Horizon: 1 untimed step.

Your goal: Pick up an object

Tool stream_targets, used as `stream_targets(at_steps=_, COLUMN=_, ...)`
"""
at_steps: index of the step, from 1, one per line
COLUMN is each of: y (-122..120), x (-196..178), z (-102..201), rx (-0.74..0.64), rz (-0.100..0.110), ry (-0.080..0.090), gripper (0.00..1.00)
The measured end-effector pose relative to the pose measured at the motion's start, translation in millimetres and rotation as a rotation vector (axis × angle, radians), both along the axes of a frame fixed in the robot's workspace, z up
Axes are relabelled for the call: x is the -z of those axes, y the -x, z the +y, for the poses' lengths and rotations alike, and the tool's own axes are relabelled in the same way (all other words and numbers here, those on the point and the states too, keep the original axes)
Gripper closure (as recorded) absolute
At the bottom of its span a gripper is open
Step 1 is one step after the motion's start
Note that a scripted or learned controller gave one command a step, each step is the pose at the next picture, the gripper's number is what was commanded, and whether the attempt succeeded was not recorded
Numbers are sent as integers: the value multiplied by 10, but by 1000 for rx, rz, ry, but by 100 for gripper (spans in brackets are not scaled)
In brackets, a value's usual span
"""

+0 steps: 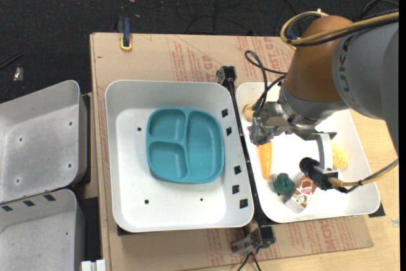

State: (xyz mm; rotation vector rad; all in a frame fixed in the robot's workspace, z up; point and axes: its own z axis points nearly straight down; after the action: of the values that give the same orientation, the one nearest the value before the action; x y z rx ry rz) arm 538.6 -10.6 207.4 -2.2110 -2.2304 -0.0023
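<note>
A grey robot arm point(355, 66) with an orange band reaches in from the right over a cardboard-covered surface point(165, 54) that carries two shallow white bins side by side. The left bin point(127, 200) holds a teal divided plate point(185, 145), lying flat near its middle. The right bin point(365, 200) holds the small things: an orange carrot-shaped toy point(264, 158) near its left wall, a yellow corn-like piece point(339, 158) to the right, a dark green lump point(283, 184) and, touching it, a small brown-and-white packet point(302, 195).

The hand point(263, 127) hangs over the upper left of the right bin, just above the carrot's top end. Whether it is apart or together cannot be told (the wrist covers it).

The carrot looks the likeliest pick: probably light, stiff and smooth, so it may slip; taking it across its thicker upper part seems best. Its upper tip is hidden under the hand, and the far corner of the right bin lies behind the arm.
</note>
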Motion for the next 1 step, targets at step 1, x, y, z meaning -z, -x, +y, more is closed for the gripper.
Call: stream_targets(at_steps=1, y=3, x=-66, z=582, rx=0, rz=0, ry=0, gripper=100)
